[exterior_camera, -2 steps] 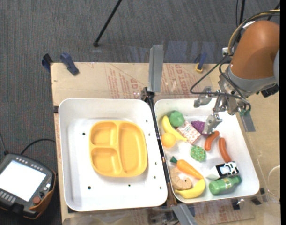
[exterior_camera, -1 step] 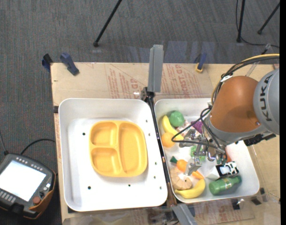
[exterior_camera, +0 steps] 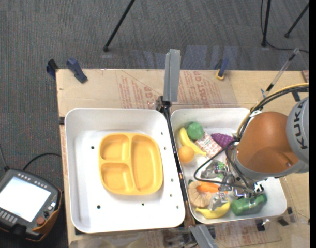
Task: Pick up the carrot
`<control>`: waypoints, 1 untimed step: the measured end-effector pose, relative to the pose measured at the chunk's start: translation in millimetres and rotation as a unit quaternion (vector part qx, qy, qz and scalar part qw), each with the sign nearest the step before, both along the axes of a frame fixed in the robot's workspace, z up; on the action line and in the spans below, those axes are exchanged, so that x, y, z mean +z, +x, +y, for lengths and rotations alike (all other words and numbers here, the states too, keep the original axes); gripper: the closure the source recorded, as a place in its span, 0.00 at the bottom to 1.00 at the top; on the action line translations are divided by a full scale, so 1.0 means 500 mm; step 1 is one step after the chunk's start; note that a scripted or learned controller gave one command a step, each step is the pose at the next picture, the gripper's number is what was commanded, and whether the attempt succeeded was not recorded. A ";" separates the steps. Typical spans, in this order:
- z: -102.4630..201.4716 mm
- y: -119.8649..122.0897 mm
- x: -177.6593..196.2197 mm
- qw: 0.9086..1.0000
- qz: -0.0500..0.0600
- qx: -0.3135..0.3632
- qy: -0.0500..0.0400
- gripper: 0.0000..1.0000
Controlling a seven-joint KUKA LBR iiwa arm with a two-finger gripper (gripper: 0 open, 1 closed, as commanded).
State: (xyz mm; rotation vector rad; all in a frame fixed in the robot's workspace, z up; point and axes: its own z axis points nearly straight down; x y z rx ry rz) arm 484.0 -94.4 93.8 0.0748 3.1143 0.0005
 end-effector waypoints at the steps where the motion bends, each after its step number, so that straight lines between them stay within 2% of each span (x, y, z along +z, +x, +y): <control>1: 0.020 -0.002 -0.002 0.999 0.001 -0.043 -0.001 0.00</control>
